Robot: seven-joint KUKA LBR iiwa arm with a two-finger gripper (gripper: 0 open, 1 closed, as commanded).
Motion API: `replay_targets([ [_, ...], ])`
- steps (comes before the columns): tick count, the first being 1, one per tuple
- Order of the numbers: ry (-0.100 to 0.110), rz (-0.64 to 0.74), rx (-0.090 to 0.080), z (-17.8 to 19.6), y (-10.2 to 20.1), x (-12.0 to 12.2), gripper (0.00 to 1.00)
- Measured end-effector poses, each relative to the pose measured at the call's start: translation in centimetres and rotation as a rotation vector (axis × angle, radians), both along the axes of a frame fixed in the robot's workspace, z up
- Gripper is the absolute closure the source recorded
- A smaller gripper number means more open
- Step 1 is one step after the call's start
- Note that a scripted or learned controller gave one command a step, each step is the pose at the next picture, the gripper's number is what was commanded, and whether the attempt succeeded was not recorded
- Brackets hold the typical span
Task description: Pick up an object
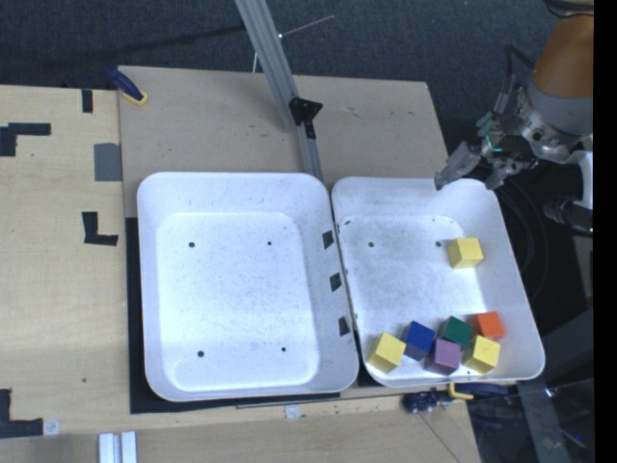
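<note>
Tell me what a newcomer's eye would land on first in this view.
The cluster of coloured cubes along the near edge of the right bin stands out: a yellow cube, blue cube, purple cube, green cube, orange cube and another yellow one. A lone yellow cube sits apart, farther back. The hand hangs at that bin's far right corner.
</note>
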State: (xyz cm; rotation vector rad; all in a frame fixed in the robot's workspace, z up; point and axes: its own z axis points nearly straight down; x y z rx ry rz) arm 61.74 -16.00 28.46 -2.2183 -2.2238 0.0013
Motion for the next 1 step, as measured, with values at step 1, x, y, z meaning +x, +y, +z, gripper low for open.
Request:
replay_targets([
  [1, 0.0, 0.0, -0.001, 0.0, -0.01, 0.0, 0.0],
])
